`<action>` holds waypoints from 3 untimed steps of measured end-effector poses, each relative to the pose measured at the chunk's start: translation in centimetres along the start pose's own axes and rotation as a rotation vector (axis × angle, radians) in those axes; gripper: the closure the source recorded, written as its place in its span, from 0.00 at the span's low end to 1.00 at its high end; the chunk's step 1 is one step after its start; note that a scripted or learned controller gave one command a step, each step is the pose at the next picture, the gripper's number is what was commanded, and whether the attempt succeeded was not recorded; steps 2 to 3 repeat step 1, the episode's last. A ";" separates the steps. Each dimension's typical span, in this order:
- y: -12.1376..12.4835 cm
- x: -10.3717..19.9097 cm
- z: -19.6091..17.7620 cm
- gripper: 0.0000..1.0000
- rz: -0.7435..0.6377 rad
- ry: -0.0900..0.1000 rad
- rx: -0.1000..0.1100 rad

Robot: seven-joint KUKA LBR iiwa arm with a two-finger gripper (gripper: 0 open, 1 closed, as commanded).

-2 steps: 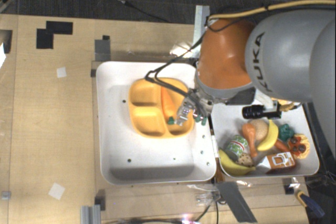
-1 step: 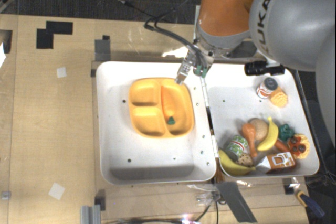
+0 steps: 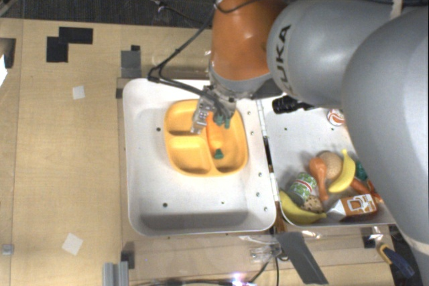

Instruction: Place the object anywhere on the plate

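A yellow divided plate (image 3: 184, 151) lies in the left white bin (image 3: 151, 211). My gripper (image 3: 212, 118) hangs over the plate's right compartment, just below the orange wrist band. An orange carrot (image 3: 214, 137) with a green tip sits between the fingers (image 3: 200, 118). Its upper end is pinched and its lower end points down into that compartment. I cannot tell whether the carrot's tip touches the plate. The wrist hides the plate's far right corner.
The right bin (image 3: 295, 120) holds several toy foods at its near end: bananas (image 3: 345, 171), a drumstick (image 3: 322, 167), a round patterned piece (image 3: 305, 187) and an orange carton (image 3: 355, 205). The grey arm covers the right side of the view.
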State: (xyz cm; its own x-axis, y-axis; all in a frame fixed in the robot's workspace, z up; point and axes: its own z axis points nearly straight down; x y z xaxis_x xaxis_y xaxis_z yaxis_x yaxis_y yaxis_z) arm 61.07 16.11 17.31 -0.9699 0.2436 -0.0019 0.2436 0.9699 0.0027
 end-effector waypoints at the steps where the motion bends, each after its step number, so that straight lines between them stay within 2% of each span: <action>1: 0.0 -0.1 -0.2 0.00 0.001 -0.003 -0.001; 3: 0.0 -0.1 -0.2 0.00 0.001 -0.003 -0.001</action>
